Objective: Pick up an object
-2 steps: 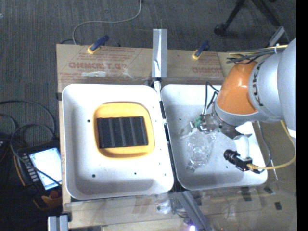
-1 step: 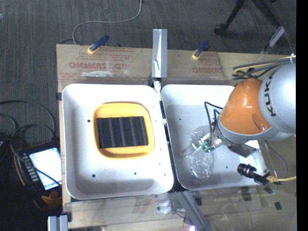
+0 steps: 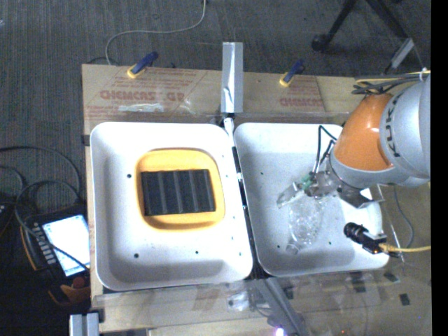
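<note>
A clear, crumpled plastic bottle (image 3: 302, 224) lies in the right bin (image 3: 269, 152), near its middle, stretching from the upper left down toward the front wall. My gripper (image 3: 313, 185) hangs low over the bottle's upper end, under the orange wrist band. The glare on the clear plastic and the wrist above hide how the gripper meets the bottle. In the left bin (image 3: 112, 152) rests a yellow dish with a black ribbed insert (image 3: 178, 191), well apart from the gripper.
The two bins meet at a narrow ridge (image 3: 240, 187). The arm's grey and orange body (image 3: 378, 138) overhangs the right bin's right side. Cardboard with two blue-and-yellow clamps (image 3: 141, 64) lies behind the bins.
</note>
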You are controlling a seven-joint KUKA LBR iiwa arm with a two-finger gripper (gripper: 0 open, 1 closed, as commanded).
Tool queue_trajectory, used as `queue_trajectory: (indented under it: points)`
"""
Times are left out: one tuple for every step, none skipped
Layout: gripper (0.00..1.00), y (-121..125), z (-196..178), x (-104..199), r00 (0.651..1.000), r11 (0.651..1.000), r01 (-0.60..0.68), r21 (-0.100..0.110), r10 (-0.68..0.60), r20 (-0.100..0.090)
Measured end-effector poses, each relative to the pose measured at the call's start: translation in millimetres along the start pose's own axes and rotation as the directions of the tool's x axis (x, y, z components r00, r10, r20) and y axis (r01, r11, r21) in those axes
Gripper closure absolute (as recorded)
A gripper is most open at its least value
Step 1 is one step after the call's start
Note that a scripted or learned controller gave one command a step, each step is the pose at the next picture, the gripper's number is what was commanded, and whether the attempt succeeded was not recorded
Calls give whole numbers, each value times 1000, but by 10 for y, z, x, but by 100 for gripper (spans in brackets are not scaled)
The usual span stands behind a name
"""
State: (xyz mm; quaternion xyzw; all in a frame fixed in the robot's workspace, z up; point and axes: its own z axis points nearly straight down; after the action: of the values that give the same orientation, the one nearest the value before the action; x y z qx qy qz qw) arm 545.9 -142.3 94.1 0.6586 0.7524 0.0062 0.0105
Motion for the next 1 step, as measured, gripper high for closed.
queue_trajectory:
  points:
    - [0, -410, -13, 129, 992, 992, 127, -7, -127, 8]
